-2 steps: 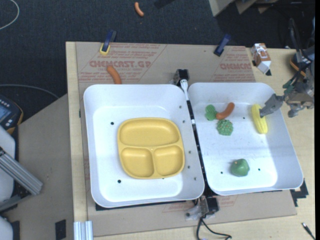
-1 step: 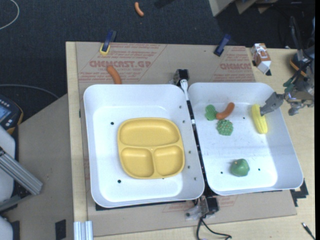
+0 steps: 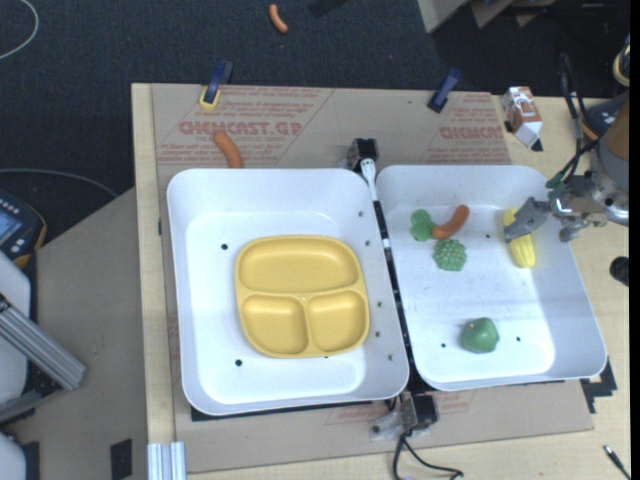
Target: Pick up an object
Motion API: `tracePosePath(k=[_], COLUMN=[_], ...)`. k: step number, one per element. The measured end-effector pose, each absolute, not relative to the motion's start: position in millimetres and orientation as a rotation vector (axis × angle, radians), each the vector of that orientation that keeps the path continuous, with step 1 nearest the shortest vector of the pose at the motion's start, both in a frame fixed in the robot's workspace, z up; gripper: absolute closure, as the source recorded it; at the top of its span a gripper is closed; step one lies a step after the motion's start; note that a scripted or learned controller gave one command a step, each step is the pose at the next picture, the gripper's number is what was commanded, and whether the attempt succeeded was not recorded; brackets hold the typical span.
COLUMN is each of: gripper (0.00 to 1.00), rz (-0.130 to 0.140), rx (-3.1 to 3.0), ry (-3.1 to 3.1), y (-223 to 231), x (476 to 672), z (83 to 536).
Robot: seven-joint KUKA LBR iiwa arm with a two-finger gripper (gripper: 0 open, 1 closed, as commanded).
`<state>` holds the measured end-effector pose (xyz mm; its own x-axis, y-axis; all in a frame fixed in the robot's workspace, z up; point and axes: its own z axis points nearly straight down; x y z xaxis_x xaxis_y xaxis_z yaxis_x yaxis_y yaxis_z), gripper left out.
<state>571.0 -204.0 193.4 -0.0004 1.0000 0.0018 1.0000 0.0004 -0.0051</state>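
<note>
The right bin [image 3: 570,308] holds several toy foods. A yellow corn cob [image 3: 522,252] lies near its right wall. An orange sausage [image 3: 451,220] sits beside a small green piece [image 3: 421,224], with a broccoli floret [image 3: 450,256] just below them. A round green fruit [image 3: 480,336] rests toward the front. My gripper [image 3: 547,226] hangs over the bin's right side, just above and to the right of the corn. Its fingers [image 3: 522,222] are spread open with nothing between them.
The left bin [image 3: 200,268] carries a yellow divided plate [image 3: 300,295]. Another orange sausage [image 3: 229,149] lies on the board behind that bin. A small carton [image 3: 522,114] stands at the back right. Clamps [image 3: 213,86] hold the board's rear edge.
</note>
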Motion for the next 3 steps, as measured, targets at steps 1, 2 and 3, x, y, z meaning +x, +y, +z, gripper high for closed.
tracePosePath(k=[1, 2, 3], gripper=[0.0, 0.0, 1.0], rz=[0.003, -0.002, -0.009], rx=[-2.215, -2.226, -2.228], ry=[-2.219, -2.227, -2.231], y=[-199, -200, -199], x=[579.2, 582.0, 583.6], z=[136, 90, 103])
